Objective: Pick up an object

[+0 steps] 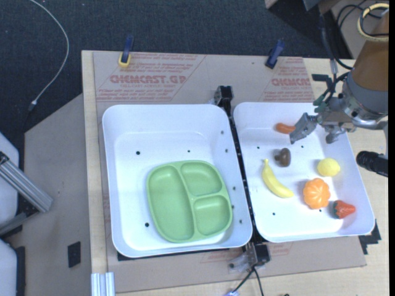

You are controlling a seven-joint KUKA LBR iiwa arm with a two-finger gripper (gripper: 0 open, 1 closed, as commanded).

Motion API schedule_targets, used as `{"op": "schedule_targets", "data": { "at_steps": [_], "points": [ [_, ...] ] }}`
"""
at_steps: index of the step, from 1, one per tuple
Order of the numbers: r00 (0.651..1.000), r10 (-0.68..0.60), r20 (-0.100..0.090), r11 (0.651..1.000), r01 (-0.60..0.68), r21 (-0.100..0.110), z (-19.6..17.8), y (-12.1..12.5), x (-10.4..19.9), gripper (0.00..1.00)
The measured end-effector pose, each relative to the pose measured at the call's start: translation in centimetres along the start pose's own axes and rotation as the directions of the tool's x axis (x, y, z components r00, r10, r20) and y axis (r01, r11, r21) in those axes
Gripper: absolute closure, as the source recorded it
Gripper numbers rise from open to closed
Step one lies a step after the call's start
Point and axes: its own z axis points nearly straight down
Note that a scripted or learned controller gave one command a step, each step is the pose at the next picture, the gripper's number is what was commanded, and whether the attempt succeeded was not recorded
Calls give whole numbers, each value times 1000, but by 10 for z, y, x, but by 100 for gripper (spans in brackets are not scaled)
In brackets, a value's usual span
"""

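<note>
1. Counter (92, 165): a brown board surface carrying two shallow white bins side by side, with a yellow clamp (126, 57) and a blue clamp (274, 54) on its far edge.
2. Left bin (123, 128): it holds a light green divided plate (189, 200) with three compartments, lying flat in the near half.
3. Right bin (253, 122): it holds six items.
   - A yellow banana (275, 180), curved, lies near the bin's left wall.
   - A small brown rounded object (282, 158) sits just beyond the banana's far tip.
   - An orange carrot-like piece (284, 128) lies near the far wall.
   - An orange ribbed pumpkin-like fruit (316, 192) sits to the right of the banana.
   - A yellow lemon (329, 167) sits just beyond the orange fruit.
   - A red item with a dark green end (342, 209) lies near the near right corner.
4. Tool (318, 130): it hangs over the far right part of the right bin, beside the carrot-like piece, with its fingers spread wide and nothing between them.
</note>
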Motion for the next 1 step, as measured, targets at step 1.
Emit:
{"op": "schedule_targets", "data": {
  "at_steps": [1],
  "points": [
    [1000,-2,2,1000,3,-13,-7,2,0,0]
  ]
}}
